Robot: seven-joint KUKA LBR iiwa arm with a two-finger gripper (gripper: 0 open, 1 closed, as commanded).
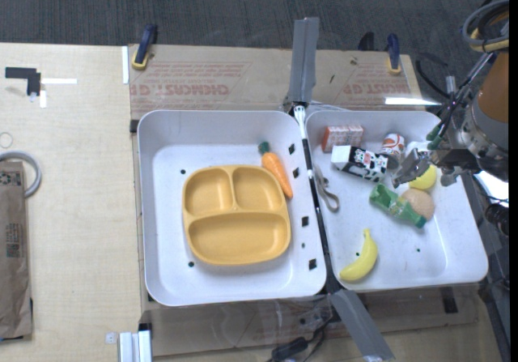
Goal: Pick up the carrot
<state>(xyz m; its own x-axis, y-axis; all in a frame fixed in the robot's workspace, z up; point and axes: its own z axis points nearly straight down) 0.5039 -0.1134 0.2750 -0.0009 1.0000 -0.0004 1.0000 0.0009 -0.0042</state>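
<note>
Carrot (277, 173) first: from the overhead camera I see it lying in the left bin (162, 215), orange body with its green top pointing toward the far wall, resting against the upper right rim of the yellow divided plate (236, 215), close to the wall between the bins. Nothing touches it, so I judge the pick not yet begun.

My gripper (413, 168) sits over the right bin (453, 259), well apart from the carrot, low among the clutter there: a cow-patterned milk carton (360, 163), a small yellow piece (424, 178) just beside the fingers, a green-wrapped item (396, 205) and a banana (361, 258) nearer the front. I cannot tell how far the fingers are spread, nor whether they have anything; the dark metal blurs into the toys.

What is left, as I read it, is everything: cross the divider, come down over the carrot, close, lift
</note>
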